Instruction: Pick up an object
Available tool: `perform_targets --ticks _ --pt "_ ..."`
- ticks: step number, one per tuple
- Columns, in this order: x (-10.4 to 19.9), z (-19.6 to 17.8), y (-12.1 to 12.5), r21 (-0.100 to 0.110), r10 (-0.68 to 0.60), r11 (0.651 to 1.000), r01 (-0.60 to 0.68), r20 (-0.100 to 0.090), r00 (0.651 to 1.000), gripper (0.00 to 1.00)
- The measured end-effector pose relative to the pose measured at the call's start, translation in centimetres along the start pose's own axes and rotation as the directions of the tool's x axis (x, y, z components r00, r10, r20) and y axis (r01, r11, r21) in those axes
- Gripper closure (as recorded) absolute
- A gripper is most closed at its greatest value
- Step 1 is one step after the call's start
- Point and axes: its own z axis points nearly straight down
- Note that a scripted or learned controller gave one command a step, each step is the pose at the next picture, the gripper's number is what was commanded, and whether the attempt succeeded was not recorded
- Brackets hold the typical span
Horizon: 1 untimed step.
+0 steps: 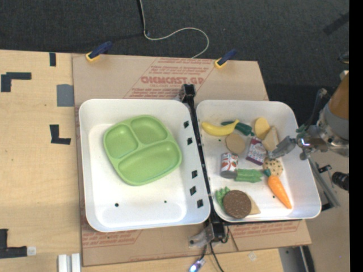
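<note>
The right bin [300,205] holds several toy foods. A yellow banana [214,128] lies at its back, beside a dark green piece [244,128] and a yellow lump [261,126]. A tan wedge [271,137], a round brown cookie [234,143], a purple packet [256,151] and a red-and-white can [228,163] fill the middle. A green bean [248,175], a dotted cracker [273,166], an orange carrot [279,191] and a brown patty [236,204] lie toward the front. My gripper [289,146] hangs over the bin's right side, just right of the tan wedge and above the cracker, with nothing seen in it.
The left bin [96,208] holds a green divided plate [142,149]. A black divider [195,152] runs between the bins. Both bins rest on a cardboard sheet [164,78] clamped at the back. A cable [170,35] loops behind it.
</note>
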Motion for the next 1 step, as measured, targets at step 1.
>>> perform_targets --ticks 1 --pt "7.29 11.65 2.62 0.000 -0.005 1.000 0.005 -0.001 1.000 0.00"
